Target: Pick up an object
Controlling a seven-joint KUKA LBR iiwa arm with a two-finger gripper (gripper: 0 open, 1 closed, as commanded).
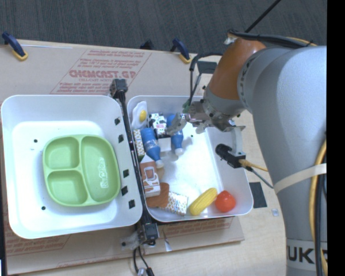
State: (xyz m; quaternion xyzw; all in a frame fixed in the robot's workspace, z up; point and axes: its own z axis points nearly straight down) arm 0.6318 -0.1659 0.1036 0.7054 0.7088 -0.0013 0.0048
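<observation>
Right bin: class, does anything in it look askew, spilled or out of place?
Nothing looks spilled or damaged. The items are just heaped along the right bin's left and near sides: blue bottles lying down, corn and tomato in the near corner.

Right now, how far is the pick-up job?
Done: the arm's gripper is low over the right white bin, beside the blue plastic bottles. In hand: nothing visibly lifted. Left: grasp and raise one item; the yellow toy corn and red tomato lie untouched.
</observation>
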